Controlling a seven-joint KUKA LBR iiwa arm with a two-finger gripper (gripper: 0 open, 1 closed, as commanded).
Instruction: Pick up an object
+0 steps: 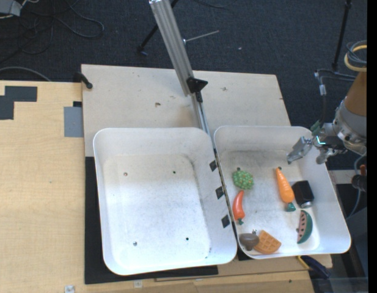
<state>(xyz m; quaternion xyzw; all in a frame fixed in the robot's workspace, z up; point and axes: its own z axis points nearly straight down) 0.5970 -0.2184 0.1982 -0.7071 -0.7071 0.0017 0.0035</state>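
A: So, what sits in the two bins?

B: Only the right bin [270, 140] has contents. Near its middle divider lies a green bumpy toy [242, 179], and just below that a red chili pepper [238, 206]. Toward the right wall there is an orange carrot [285, 187] with a black block [303, 192] just beside it. Lower down, a watermelon slice [304, 226] lies by the right wall, and at the front edge a waffle-like piece [268, 243] touches a brown lump [249, 240].

A: And the left bin [151, 200]?

B: Only small dark specks show on its white floor.

A: Which way do the long things run?

B: The carrot's long axis runs from the back of the bin toward the front, tilted a little rightward, with its greenish end nearest the front. The chili pepper runs nearly the same way, slightly curved. The watermelon slice also stands lengthwise front to back.

A: Where is the gripper?

B: The gripper [310, 152] hangs over the right bin's upper right corner, above and to the right of the carrot, well apart from it. Its two fingers are spread, with nothing between them.

A: What carries the bins?

B: A pale bench [139, 96], with a metal rail [176, 47] slanting up behind them.
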